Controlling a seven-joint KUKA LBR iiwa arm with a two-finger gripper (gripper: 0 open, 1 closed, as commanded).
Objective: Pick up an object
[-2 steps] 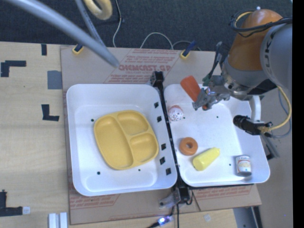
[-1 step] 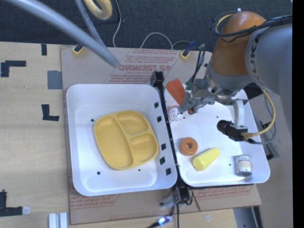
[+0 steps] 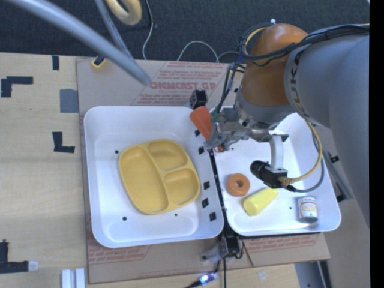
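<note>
My gripper hangs under the orange wrist, over the divider between the two white bins. An orange-red carrot-shaped object lies tilted just up and left of it, touching or nearly touching the gripper's tip; the arm hides whether it is gripped. In the right bin lie an orange ring, a yellow oblong piece and a small silver can. A yellow divided plate lies flat in the left bin.
The arm's grey body covers the right bin's far half. A black fitting with a yellow cable hangs by the ring. Black clips line the divider. A grey pole crosses the upper left.
</note>
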